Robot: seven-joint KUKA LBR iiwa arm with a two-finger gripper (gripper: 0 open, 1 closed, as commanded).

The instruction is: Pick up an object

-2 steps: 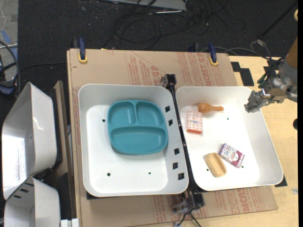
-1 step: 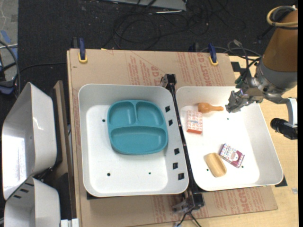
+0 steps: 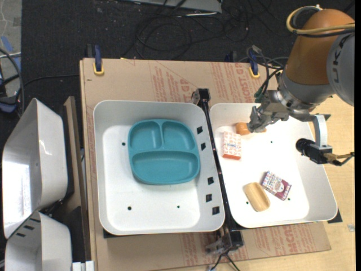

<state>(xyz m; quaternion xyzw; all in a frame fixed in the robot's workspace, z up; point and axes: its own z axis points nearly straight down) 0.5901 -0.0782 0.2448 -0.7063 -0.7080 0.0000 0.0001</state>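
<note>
The arm (image 3: 316, 49) enters from the right and is positioned over the upper part of the right bin (image 3: 316, 168). Its gripper (image 3: 258, 122) is lowered close to a small orange object (image 3: 242, 129) near the bin's upper left corner; whether the gripper is open or closed, or in contact with that object, cannot be told.

Other contents of the right bin: a white and red packet (image 3: 231, 145) just below the orange object; a purple and white carton (image 3: 276, 185) lying tilted in the lower middle; a tan bread-like piece (image 3: 256, 197) just beside the carton on its left.

The left bin (image 3: 113, 208) contains a teal divided plate (image 3: 164, 151). Both bins rest on the table (image 3: 141, 78).
</note>
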